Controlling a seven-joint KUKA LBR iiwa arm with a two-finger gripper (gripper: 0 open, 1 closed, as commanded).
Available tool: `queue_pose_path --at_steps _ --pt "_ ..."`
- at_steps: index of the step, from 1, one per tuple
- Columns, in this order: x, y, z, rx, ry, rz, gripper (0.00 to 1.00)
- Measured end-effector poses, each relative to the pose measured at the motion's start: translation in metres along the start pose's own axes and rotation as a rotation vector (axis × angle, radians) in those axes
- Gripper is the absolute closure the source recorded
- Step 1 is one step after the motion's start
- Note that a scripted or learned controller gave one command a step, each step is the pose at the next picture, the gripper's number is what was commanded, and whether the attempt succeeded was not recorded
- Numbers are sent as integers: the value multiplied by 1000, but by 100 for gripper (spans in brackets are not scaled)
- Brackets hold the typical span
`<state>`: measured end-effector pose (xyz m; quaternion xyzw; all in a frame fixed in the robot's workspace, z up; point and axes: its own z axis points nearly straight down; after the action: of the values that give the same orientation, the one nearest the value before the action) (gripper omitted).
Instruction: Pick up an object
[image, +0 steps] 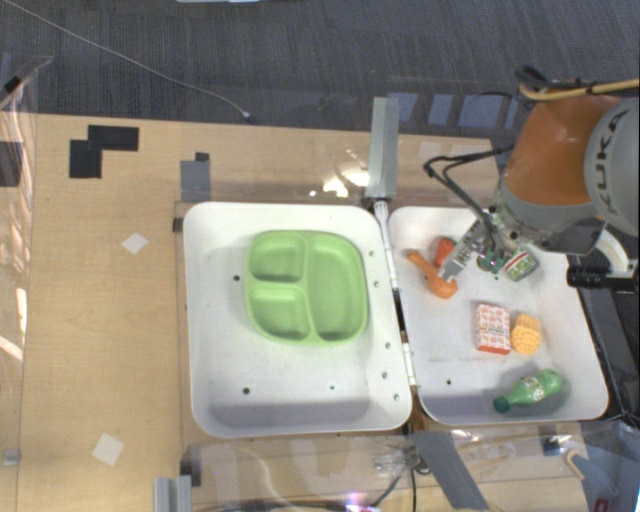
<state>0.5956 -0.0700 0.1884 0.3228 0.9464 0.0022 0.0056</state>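
The right bin holds several small items. An orange carrot-shaped toy lies at its upper left, with a red-orange piece just behind it. My gripper hangs low over the bin, right beside these two on their right side. A small green, white and red can lies just right of the gripper. Lower in the bin are a red and white box, a yellow corn piece and a green bottle lying on its side.
The left bin holds a green divided plate in its middle. A raised divider separates the two bins. The arm's orange band and cables rise over the right bin's top right corner.
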Motion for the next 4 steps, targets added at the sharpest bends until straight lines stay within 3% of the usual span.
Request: queue_pose_path --at_steps 1,2,3,4 --pt "59 18 3 7 6 496 100" --pt "101 55 -14 9 4 1025 100" --pt "176 117 -33 10 6 1197 100" --pt "222 143 -20 12 4 1368 100"
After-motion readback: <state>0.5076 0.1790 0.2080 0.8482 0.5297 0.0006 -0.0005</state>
